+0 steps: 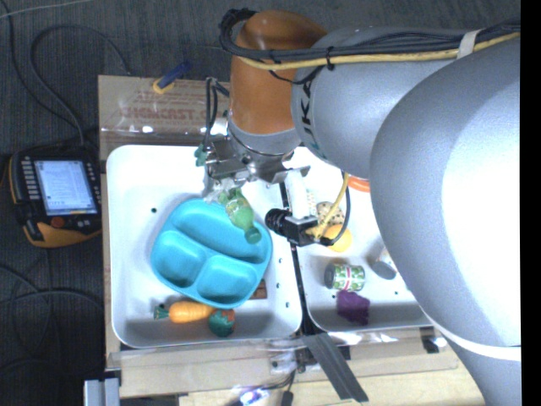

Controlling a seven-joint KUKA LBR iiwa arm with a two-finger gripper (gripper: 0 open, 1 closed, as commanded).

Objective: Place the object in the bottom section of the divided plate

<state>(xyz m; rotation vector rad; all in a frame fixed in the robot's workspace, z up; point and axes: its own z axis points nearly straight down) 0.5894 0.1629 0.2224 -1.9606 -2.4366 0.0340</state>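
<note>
Camera view: gripper sits over the upper-right rim of the blue plate, with a green object just below it. Can't tell whether the object is actually held. Its long axis slants down-right along the rim. Bottom section lies down and slightly left of it, near the carrot; move goes that way.

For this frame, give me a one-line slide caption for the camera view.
Arm reaching into the left bin, gripper with a green object at the upper edge of the blue divided plate.
</note>
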